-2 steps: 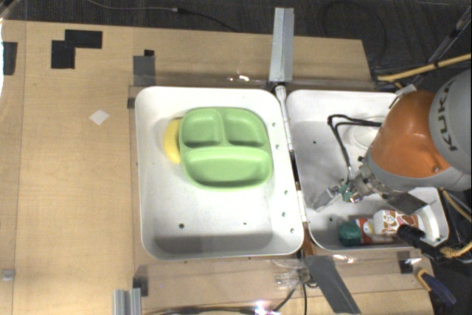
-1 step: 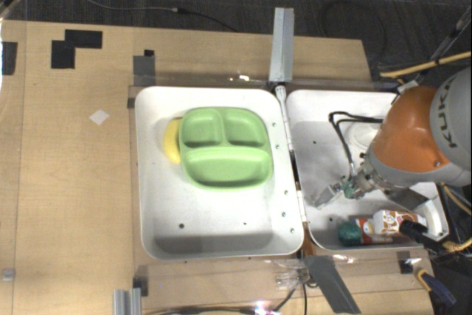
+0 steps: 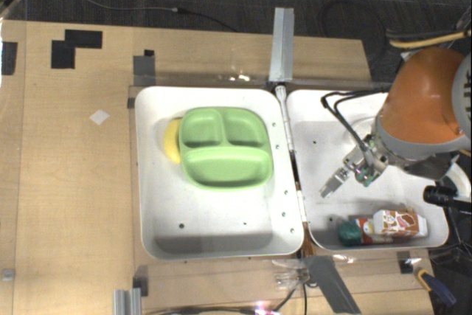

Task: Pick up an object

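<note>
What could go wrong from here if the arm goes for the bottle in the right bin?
1. The bottle lies on its side against the right bin's near wall, so a finger may strike the wall, or the bottle may roll away.
2. The gripper hangs up and left of the bottle, not above it; a straight descent would likely close on bare floor.

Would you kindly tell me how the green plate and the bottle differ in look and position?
The plate is plain green and split into three sections, while the bottle is white with a reddish label and a green cap. The plate sits in the left bin, partly over a yellow object; the bottle lies on its side against the near wall of the right bin. The plate looks far broader. Both rest untouched, apart from the hand.
</note>
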Action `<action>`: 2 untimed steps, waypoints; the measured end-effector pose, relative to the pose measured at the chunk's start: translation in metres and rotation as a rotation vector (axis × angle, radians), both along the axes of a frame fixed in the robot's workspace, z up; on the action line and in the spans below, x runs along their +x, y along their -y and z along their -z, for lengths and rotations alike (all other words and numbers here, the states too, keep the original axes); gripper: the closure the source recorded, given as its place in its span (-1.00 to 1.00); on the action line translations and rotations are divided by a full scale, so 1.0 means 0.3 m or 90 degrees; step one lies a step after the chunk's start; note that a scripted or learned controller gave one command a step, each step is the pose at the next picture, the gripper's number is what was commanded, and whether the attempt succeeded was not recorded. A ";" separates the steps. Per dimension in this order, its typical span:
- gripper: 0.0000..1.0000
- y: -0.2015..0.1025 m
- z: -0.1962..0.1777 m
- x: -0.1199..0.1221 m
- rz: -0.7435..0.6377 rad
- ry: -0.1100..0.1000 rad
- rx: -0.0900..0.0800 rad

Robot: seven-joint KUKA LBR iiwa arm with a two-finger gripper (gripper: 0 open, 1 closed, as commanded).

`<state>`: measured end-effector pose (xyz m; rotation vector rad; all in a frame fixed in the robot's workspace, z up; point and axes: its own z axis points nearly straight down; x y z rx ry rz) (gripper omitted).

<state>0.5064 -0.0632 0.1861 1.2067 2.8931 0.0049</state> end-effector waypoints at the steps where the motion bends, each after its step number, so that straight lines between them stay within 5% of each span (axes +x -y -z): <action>1: -1.00 0.144 0.264 -0.062 0.000 -0.002 0.000; 2: -1.00 0.084 0.321 -0.055 -0.084 0.002 -0.003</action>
